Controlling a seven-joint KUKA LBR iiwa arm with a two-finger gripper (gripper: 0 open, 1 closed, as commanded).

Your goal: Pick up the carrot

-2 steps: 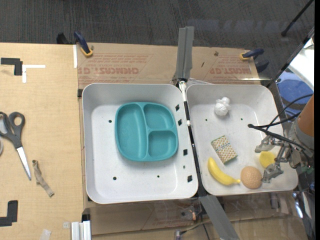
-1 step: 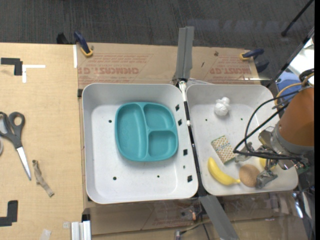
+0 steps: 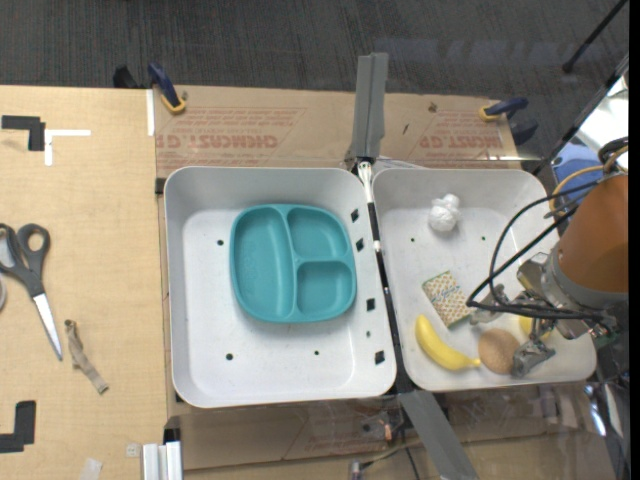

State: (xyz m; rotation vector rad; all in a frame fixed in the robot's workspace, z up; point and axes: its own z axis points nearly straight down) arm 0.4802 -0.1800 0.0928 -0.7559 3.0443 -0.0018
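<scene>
My gripper (image 3: 532,353) hangs low over the front right corner of the right bin (image 3: 400,268), its tip close beside a round tan-brown item (image 3: 496,349). The wrist and its black cables cover the part of the bin under them. A small yellow piece (image 3: 525,325) peeks out just under the wrist. A banana (image 3: 442,344) lies left of the tan item, on the bin floor.
A patterned beige sponge-like block (image 3: 445,296) and a crumpled white item (image 3: 444,213) lie further back in the right bin. The left bin (image 3: 190,298) holds a teal divided plate (image 3: 294,263). Scissors (image 3: 34,283) lie on the bench at far left.
</scene>
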